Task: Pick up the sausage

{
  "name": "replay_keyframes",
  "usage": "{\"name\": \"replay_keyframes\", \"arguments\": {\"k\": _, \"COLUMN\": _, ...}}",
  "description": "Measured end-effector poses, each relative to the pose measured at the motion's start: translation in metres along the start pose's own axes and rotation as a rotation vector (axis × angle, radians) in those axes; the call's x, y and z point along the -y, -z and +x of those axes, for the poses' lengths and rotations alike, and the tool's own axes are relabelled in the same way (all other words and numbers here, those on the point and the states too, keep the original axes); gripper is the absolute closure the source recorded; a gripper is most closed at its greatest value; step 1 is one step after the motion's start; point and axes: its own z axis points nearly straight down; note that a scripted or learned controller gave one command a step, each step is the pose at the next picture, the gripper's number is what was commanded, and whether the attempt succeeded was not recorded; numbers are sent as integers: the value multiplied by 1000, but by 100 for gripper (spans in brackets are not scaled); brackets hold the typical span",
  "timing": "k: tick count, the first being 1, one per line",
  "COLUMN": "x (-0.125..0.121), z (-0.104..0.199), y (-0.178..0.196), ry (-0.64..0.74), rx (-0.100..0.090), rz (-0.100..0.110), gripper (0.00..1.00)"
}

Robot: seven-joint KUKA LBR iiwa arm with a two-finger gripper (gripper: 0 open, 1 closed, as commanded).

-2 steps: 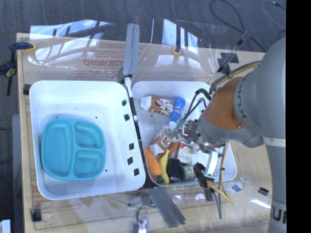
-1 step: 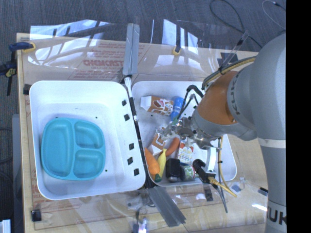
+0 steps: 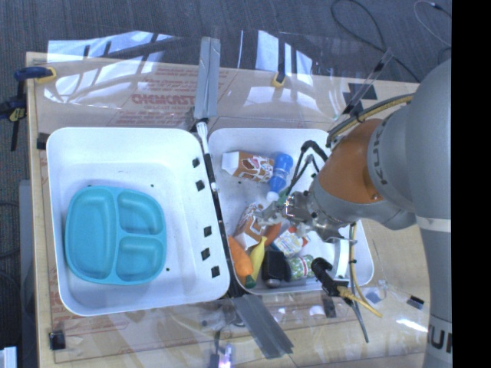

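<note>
Gripper [image 3: 282,215] low in the right bin [image 3: 353,140] over piled toy food, finger state unclear, teal divided tray [image 3: 115,234] in left bin [image 3: 115,148]

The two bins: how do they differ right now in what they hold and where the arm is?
The left bin holds one flat teal divided tray, lying level; the right bin holds a crowded pile of small items, among them a bottle with a blue cap and a carrot. The arm hangs over the right bin, not the left bin. Both are shallow, white and side by side.
</note>
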Motion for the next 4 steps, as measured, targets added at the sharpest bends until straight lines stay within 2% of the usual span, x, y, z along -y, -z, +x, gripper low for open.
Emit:
{"name": "replay_keyframes", "arguments": {"k": 1, "x": -25, "z": -2, "y": -3, "ry": 117, "rx": -8, "rz": 21, "gripper": 0}}
{"name": "replay_keyframes", "arguments": {"k": 2, "x": -20, "z": -6, "y": -2, "ry": 151, "rx": -4, "rz": 7, "gripper": 0}}
{"name": "replay_keyframes", "arguments": {"k": 3, "x": -20, "z": -8, "y": -2, "ry": 252, "rx": -4, "rz": 8, "gripper": 0}}
{"name": "replay_keyframes", "arguments": {"k": 4, "x": -39, "z": -8, "y": -5, "ry": 343, "rx": -9, "rz": 21, "gripper": 0}}
